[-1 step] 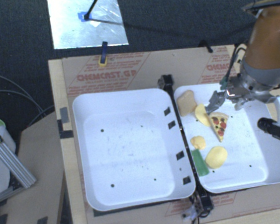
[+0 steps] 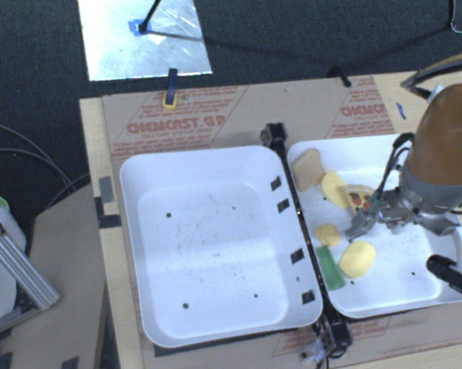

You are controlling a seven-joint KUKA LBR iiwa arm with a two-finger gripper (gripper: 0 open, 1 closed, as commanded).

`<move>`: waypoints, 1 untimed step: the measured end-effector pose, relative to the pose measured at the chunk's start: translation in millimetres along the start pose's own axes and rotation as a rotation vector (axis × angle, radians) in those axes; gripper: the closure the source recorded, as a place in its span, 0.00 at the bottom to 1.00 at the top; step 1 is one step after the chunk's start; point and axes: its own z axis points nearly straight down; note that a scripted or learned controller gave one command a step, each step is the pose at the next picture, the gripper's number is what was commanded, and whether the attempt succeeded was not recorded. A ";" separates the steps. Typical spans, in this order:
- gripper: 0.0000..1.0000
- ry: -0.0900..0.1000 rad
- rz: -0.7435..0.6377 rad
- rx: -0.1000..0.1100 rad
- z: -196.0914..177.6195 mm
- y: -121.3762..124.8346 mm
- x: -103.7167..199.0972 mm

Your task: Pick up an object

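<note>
- The claw (image 2: pixel 360 226) hangs low in the right bin (image 2: pixel 411 287), near the middle of the toys there.
- I cannot tell how the claw is set or if it has hold of anything; it is small and blurry here.
- The grey arm (image 2: pixel 449 153) with its orange band comes in from the right and covers part of that bin.
- Just left of the claw lies a small yellow lump (image 2: pixel 327 234).
- Just below the claw sits a round yellow ball (image 2: pixel 357 259). It is very near the claw, but I cannot tell if they touch.
- Up and left of the claw is a long yellow piece (image 2: pixel 334 188), tilted.
- Next to that piece, right by the claw, is a small toy (image 2: pixel 360 199) with red and dark bits. It is too small to name.
- A tan block (image 2: pixel 307 168) rests in the top left corner of the right bin.
- A green stick (image 2: pixel 330 267) lies along the left wall of the right bin, beside the ball.
- The left bin (image 2: pixel 209 245) sits right beside the right bin, and black clips (image 2: pixel 284 206) run down the seam between them.
- Both bins rest on a brown counter (image 2: pixel 231 113) with red print on it.
- A shiny sheet (image 2: pixel 143 30) lies on the dark floor past the counter.
</note>
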 end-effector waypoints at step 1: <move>0.00 0.000 -0.009 -0.013 59.2 53.0 15.7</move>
